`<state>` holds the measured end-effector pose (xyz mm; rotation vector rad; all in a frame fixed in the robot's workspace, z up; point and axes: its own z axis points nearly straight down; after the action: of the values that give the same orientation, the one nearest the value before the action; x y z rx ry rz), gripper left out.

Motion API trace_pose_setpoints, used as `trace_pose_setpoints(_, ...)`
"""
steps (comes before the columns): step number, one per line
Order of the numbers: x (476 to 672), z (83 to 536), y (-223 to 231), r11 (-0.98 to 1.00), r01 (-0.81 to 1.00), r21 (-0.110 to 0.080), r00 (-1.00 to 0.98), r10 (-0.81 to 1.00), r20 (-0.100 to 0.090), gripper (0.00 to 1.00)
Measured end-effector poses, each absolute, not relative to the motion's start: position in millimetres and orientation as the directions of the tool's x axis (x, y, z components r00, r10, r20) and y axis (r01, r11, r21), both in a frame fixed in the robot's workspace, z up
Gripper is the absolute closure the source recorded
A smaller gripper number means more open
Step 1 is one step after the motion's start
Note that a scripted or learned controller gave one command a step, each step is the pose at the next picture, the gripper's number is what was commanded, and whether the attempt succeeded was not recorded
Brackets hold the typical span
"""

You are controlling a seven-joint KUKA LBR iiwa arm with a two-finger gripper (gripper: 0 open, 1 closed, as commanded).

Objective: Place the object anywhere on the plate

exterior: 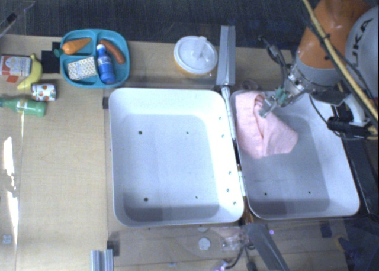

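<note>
Two shallow white bins side by side on a wooden tabletop (59, 163). Left bin (172, 157) bare inside. Right bin (302, 175) holding a crumpled pink cloth (266, 131), bunched against the upper left wall, near the divider between the bins. Grey arm with orange band (323, 33) reaching in from the right, pincer (271, 105) down at the cloth's upper edge, touching or just above the folds (hard to say which). Spread or pressed together: cannot tell, too small and blurred. Beyond the bins, a blue divided tray (121, 57) with toy food in its compartments, and a white lidded tub (196, 55) close to the left bin's far rim. Further left, a banana (31, 74), a small can (44, 92), a green bottle (23, 106).
</note>
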<state>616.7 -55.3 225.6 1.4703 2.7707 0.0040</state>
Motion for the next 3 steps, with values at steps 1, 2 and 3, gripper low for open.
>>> trace_pose_setpoints(1,610.7,230,-2,0.840,0.543,0.003,-0.840,0.543,-0.004,1.00)
trace_pose_setpoints(2,594.1,238,41,0.985,0.173,0.003,-0.985,0.173,-0.005,1.00)
trace_pose_setpoints(3,574.4,231,88,1.000,-0.002,0.002,-1.000,-0.002,-0.003,1.00)
